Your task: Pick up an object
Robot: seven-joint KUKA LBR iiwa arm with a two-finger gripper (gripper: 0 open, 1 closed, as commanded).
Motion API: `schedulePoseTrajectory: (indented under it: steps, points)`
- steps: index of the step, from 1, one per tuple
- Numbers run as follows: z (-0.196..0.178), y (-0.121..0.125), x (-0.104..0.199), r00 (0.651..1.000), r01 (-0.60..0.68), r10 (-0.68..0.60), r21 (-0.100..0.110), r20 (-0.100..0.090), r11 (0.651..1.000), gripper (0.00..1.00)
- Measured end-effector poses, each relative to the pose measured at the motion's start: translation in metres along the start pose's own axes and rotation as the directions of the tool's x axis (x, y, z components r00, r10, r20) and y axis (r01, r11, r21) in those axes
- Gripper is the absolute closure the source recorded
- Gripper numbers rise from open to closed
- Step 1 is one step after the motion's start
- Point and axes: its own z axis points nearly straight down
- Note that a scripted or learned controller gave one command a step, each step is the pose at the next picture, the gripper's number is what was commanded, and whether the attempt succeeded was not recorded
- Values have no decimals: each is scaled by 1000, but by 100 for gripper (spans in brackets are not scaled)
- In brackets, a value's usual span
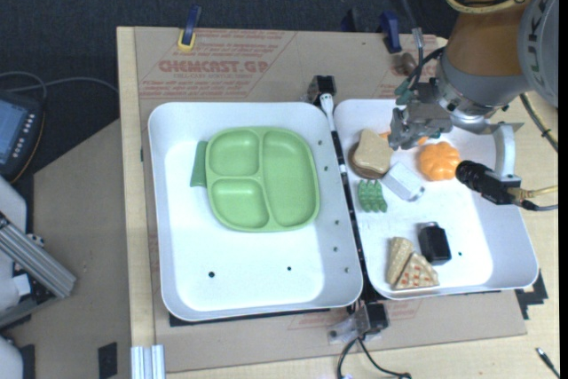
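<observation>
Camera view, left to right. Left bin (169,217): one green divided plate (262,177) lies flat in its upper middle, with a darker green piece (198,164) showing from under the plate's left edge. Right bin (515,244): a tan bread-like piece (371,153) sits at the upper left, a small green ridged item (372,195) just below it, and a small white block (401,184) just beside these to the right. Two pizza-slice wedges (410,264) lie at the lower edge, with a black block (434,242) just above them to the right. An orange fruit (438,161) rests at the upper right. Gripper (406,133): low over the bin's upper part, between the bread-like piece and the orange fruit; whether it is open or closed cannot be told. Worktop (133,191): brown board beneath both bins.
</observation>
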Motion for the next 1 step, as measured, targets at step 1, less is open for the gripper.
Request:
schedulePoseTrajectory:
  steps: [1]
  points:
    - [8, 23, 60, 1000, -1, 1, 1, 0, 1000, 100]
